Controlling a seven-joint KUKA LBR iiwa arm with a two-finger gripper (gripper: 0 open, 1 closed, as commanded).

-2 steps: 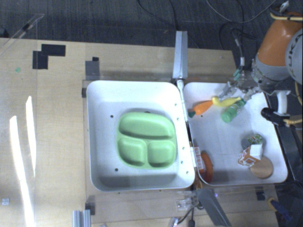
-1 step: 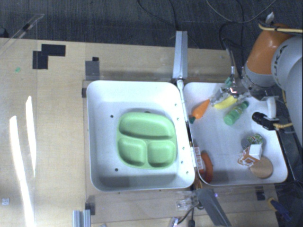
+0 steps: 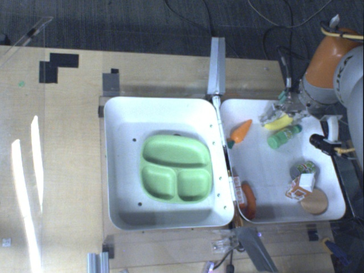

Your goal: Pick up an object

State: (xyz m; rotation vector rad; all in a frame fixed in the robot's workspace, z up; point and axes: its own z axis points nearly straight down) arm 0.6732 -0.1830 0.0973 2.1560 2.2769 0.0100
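Observation:
My gripper (image 3: 282, 110) hangs low over the far part of the right bin (image 3: 267, 172), reaching in from the right. Its tip is right at a yellow item (image 3: 280, 123), which it partly covers; whether it touches it I cannot tell. Just in front of the yellow item lies a green bottle (image 3: 284, 136) on its side. An orange carrot (image 3: 241, 131) rests to the left, near the bin's divider. Nothing is seen lifted off the bin floor.
In the right bin's near half are a small round can (image 3: 305, 168), a white and orange carton (image 3: 300, 187), a tan disc (image 3: 314, 202) and a red-brown sausage (image 3: 248, 199). The left bin (image 3: 122, 124) holds a green divided tray (image 3: 176, 168).

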